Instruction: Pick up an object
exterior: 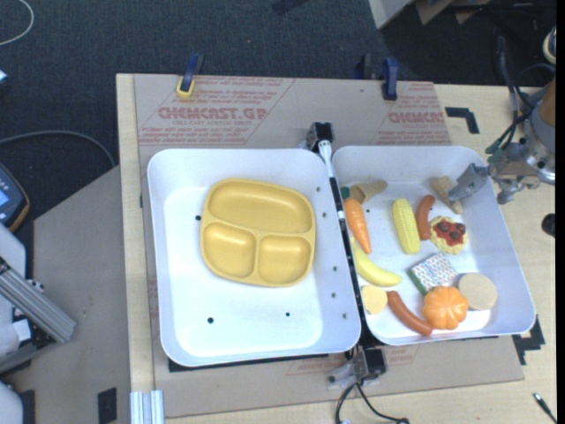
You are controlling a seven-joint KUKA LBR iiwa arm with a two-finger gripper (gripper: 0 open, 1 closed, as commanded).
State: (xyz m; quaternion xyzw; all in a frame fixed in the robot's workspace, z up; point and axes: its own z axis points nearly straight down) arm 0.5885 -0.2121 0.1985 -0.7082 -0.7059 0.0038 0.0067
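The right bin [516,254] holds several toy foods: a carrot [357,223], a corn cob [405,225], a brown sausage [425,215], a pizza slice [448,233], a banana [375,270], a green-and-white packet [433,272], an orange pumpkin [444,307], a round cookie [478,290] and a red sausage [408,312]. My gripper [486,189] hangs over the bin's upper right corner, open, with nothing between its fingers. Its left finger [464,185] sits just beside a tan bread piece [440,185].
The left bin [177,307] carries a yellow three-compartment plate [259,232]. A black divider clamp [321,136] sits between the bins at the back. Blue clamps [388,76] hold the cardboard base. Beige pieces [369,189] lie near the right bin's back left corner.
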